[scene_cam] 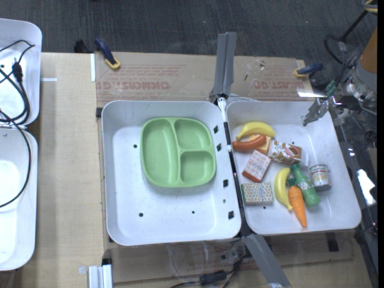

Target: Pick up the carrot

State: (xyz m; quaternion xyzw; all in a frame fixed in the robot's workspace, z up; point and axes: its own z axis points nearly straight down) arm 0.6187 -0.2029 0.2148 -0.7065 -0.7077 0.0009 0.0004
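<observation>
I read two white bins side by side. The left bin contains one green divided plate. The right bin contains the carrot near its front edge, lying between a yellow banana and a green bottle, touching both. Further contents: a second banana, a sausage, small cartons, a can. The gripper sits at the right bin's far rim, well apart from the carrot; its jaw state I cannot tell. The arm is cut off at the frame edge.
</observation>
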